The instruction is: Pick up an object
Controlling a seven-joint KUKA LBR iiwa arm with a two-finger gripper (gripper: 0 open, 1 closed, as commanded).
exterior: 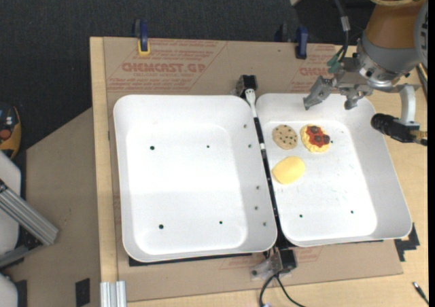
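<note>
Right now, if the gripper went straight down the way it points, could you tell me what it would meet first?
Probably the bare floor of the right bin near its far edge. The gripper hangs above that rim, and the pizza-like piece lies nearer the camera. Depth is hard to judge, so it could meet the rim itself.

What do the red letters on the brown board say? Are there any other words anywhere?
"CHEMCAST G.P" in red on the brown board, above the left bin.
The same red print starts again above the right bin, beside the gripper, but it is cut off and too blurred to read.
Smaller red lines around the print: too small to read.
</note>
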